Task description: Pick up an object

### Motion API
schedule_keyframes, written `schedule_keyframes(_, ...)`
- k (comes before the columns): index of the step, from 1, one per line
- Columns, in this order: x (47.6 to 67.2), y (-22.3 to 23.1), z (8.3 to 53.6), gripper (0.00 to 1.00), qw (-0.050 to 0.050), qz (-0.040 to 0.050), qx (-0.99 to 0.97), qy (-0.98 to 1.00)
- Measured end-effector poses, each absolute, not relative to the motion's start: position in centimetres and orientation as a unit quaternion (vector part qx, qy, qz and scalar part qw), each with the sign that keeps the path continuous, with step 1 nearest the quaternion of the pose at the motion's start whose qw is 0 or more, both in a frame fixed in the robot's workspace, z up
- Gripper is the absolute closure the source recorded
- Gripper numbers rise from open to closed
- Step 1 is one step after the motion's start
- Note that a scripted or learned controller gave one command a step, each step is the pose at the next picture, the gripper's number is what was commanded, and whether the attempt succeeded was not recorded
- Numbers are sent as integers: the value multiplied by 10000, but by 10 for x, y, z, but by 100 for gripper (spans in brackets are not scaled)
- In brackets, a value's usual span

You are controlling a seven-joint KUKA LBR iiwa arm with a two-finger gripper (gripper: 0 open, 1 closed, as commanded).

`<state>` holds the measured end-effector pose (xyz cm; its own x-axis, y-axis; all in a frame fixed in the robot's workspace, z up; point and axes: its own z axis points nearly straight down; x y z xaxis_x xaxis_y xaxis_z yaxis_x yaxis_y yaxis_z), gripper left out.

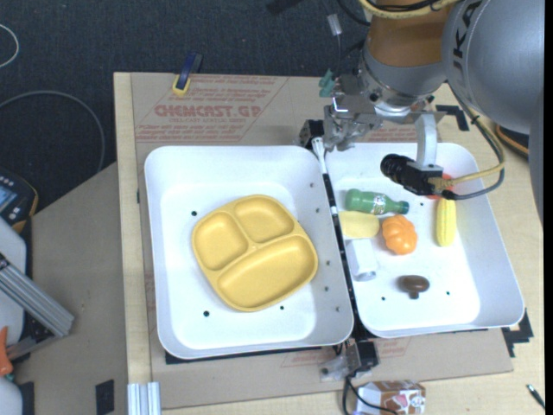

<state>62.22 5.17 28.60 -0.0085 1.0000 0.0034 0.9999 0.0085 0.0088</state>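
Bins sit side by side on the table (138, 335), which is covered with brown cardboard printed in red lettering. The left bin (168, 188) holds a yellow divided plate (253, 251) with three compartments, lying flat near the middle and turned a little askew. The right bin (484, 266) carries the small things: a green bottle (374, 202) on its side with its neck pointing right, a pale yellow block (359, 225) just below it, an orange rounded fruit-like toy (399, 234) touching or nearly touching that block's right end, a yellow corn cob (446, 221) standing lengthwise further right, a small brown mushroom-like piece (414, 284) lower down and apart from the rest, and a whitish piece (363, 262) by the bin's left wall that is hard to make out. The arm comes in from the upper right, grey with its orange band, and the gripper (346, 130) hangs over the far end of the seam between the two bins, above the green bottle and clear of every object. How its jaws stand I cannot tell from here, the parts are too cluttered. A black cylindrical part (406, 173) with cables hangs from the arm over the right bin's upper area. A blue-and-yellow clamp (185, 74) grips the cardboard's far edge.
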Motion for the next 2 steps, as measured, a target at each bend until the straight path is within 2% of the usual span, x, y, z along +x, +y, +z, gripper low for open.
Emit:
schedule_keyframes(1, 568, 105, 308, 100, -19, 5, 7044, 7098)
schedule_keyframes(2, 484, 147, 394, 100, 2, 30, 7045, 7097)
